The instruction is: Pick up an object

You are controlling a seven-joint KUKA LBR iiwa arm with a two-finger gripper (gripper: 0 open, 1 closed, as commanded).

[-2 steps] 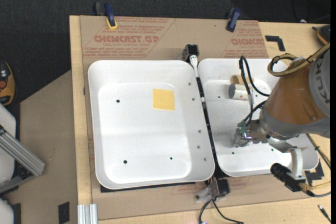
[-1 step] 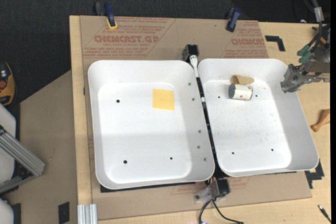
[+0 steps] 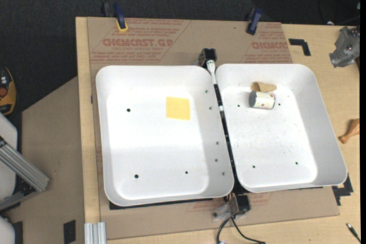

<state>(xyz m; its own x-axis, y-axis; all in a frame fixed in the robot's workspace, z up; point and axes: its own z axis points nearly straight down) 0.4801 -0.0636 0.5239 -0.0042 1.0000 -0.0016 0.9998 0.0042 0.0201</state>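
Note:
A flat yellow square (image 3: 178, 108) lies in the left bin (image 3: 114, 140), a little above its middle. In the right bin (image 3: 320, 140), near the far wall, a small white cylinder (image 3: 262, 100) lies on its side. A tan cork-like piece (image 3: 264, 87) touches it just behind. A grey metal part of my gripper (image 3: 345, 48) pokes in at the right edge, above the bench and outside the right bin's far right corner. It is well away from all three objects, and nothing shows in it.
The two bins meet along a black hinge strip (image 3: 220, 123) down the middle. Blue clamps (image 3: 120, 15) (image 3: 254, 20) hold the brown board at its far edge. A small tan object (image 3: 349, 134) lies on the board right of the right bin.

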